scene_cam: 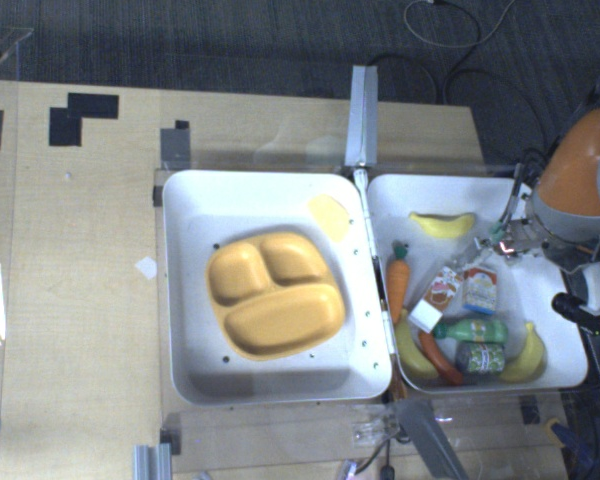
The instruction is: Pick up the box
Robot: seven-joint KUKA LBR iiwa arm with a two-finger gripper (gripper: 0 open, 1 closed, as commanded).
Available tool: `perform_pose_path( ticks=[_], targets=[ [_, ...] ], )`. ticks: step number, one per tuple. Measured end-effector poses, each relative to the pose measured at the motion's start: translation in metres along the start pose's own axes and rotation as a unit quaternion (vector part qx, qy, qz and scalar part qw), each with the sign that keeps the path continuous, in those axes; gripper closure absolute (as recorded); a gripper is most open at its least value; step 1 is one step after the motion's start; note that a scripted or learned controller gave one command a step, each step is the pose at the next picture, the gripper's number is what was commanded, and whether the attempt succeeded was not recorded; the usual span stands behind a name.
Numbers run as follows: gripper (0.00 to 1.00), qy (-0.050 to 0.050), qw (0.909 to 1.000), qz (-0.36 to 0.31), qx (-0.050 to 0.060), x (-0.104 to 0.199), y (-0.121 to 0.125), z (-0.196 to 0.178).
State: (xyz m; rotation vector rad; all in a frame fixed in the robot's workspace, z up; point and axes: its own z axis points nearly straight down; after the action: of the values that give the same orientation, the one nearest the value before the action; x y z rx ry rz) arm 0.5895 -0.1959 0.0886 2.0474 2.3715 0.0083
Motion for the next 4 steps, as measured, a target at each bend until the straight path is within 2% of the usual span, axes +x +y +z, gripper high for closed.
perform_pose_path(
  ticks=[1, 2, 3, 4],
  targets=[
    [1.00, 0.001, 1.0000, -0.001, -0.002, 0.002, 0.003, -0.012],
    [0.00, 0.001, 1.0000, -0.001, -0.002, 0.002, 0.003, -0.012],
    [0.00, 0.000, 1.0000, -0.009, 0.000, -0.003, -0.041, -0.001],
    [1.00, 0.001, 0.9999, -0.010, -0.002, -0.002, -0.039, -0.011]
  ],
)
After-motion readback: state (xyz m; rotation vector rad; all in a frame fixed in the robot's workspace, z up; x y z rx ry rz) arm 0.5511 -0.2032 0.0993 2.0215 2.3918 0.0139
